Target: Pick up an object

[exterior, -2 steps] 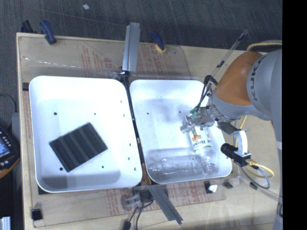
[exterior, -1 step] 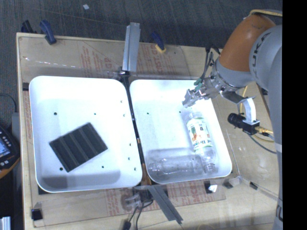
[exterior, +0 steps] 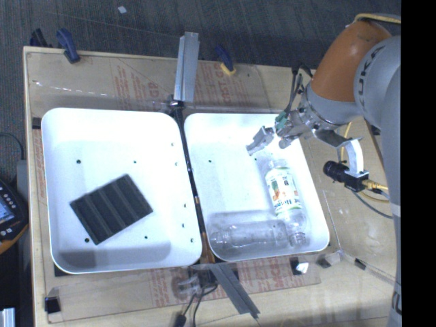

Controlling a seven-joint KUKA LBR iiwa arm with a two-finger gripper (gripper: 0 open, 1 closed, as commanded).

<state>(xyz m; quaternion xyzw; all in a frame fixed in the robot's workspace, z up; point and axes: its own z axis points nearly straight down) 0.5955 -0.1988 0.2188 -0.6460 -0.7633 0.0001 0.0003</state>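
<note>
Claw (exterior: 262, 140) of mine hangs over the right bin (exterior: 225, 131); I can't tell its grip. Labelled bottle (exterior: 283, 193) lies just below, pointing up toward me.

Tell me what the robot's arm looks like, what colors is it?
The arm is thick and rounded, grey with a big shiny orange band above the wrist. Dark letters mark the grey part. The gripper at its tip is small, silvery metal. Thin cables run beside the wrist, and a white bracket with a black piece hangs below.
</note>
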